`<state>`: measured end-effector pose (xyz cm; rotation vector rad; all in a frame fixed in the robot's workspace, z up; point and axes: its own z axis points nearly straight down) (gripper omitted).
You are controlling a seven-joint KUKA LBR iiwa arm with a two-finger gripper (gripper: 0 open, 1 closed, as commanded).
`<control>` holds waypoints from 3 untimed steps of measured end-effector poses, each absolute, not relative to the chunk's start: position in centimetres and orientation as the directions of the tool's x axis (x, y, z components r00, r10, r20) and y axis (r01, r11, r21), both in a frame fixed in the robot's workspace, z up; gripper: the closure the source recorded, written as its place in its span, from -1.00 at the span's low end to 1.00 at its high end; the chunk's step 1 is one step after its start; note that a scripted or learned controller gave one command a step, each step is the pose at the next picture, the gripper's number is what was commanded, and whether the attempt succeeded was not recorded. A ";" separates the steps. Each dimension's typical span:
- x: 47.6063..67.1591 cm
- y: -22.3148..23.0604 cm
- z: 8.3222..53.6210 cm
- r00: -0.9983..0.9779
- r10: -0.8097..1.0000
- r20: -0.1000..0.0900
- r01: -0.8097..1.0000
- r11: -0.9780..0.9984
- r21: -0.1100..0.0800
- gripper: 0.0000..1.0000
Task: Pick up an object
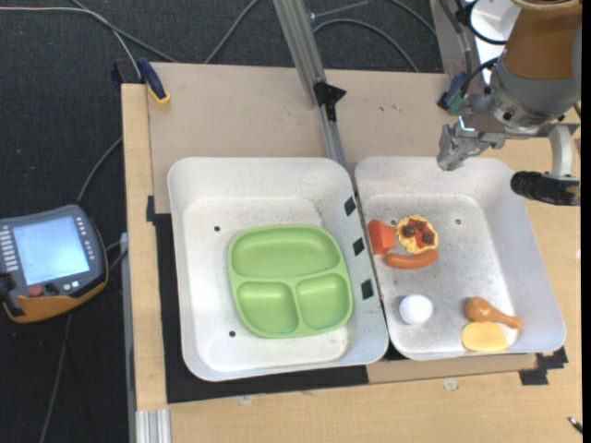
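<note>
Gripper (455, 155) poised over the far rim of the right bin (545, 275), fingers unreadable, grip impossible to judge. Nearer in that bin, well apart from it: pizza slice (416, 233) touching sausage (412, 259), then white ball (416, 309), drumstick (489, 313).

This is my robotics lab: my bench (240, 109) bears two white bins (277, 178), with a teach pendant (51, 261) on the dark carpet left of the bench, loose cables (92, 17) trailing behind it, and a metal camera pole (305, 53) rising over it.
</note>
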<state>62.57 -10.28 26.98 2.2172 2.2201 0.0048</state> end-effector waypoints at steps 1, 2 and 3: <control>62.8 -5.0 26.8 -0.006 1.000 0.003 1.000 0.006 0.000 1.00; 62.4 0.0 24.3 -0.006 1.000 0.003 1.000 0.006 -0.004 1.00; 61.2 5.7 22.4 -0.007 1.000 0.002 1.000 0.007 -0.005 1.00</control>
